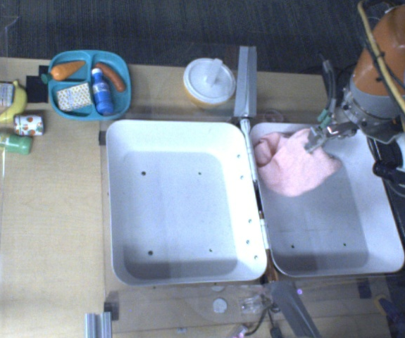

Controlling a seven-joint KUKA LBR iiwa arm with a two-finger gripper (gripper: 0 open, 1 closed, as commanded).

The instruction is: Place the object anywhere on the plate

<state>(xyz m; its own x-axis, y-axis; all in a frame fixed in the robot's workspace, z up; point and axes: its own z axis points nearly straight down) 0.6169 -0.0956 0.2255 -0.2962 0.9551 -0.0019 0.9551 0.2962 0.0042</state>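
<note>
Nearest the camera lay the near rims of the two white bins, the left bin point(181, 210) bare inside and the right bin point(343, 255) butted against it along a shared edge. Starting at the far left of the counter point(40, 224), a banana point(15, 103), a small can point(29, 124) and a green bottle point(5, 142) sat clustered together, well out of the working area. Just right of them stood the teal divided plate point(122, 72), its compartments already taken up by toy food, which probably made it the target for the drop. Further right, a white lidded cup point(209, 82) rested beyond the left bin's far rim. The task's thing, a pink cloth point(294, 171), lay crumpled in the far left part of the right bin, touching the wall beside the shared edge. The gripper point(318, 138) was down at the cloth's far right corner, touching it, likely because a loose edge there offered the easiest pinch; whether it was apart or clamped on the fabric could not be told. The arm point(392, 41) leaned in from the right. The cloth remained well apart from the plate, so the carry looked not yet begun.
</note>
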